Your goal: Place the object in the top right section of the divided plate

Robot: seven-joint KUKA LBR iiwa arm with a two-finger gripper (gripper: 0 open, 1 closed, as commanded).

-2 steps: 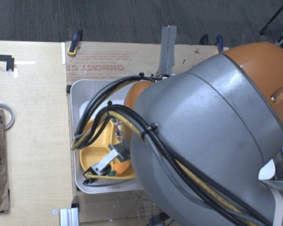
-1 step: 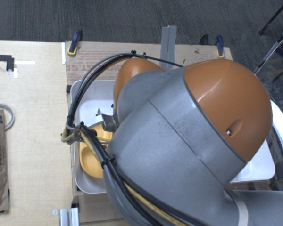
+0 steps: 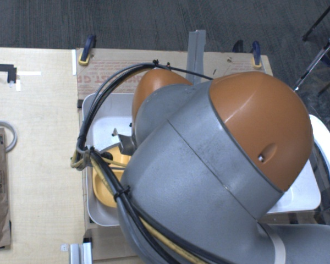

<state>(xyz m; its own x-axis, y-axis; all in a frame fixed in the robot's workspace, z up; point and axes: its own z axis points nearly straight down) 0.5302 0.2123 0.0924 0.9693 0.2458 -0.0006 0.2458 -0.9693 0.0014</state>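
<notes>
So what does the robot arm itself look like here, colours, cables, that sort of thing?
The arm is made of bulky, rounded grey segments with smooth orange domed caps over its joints. A bundle of black cables loops out from it and runs along its underside, cinched with ties beside a yellowish hose. The nearer cap has a small dark oval spot.

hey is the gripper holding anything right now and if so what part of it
It cannot be told: the arm covers the gripper and most of the yellow divided plate in the left bin.
</notes>
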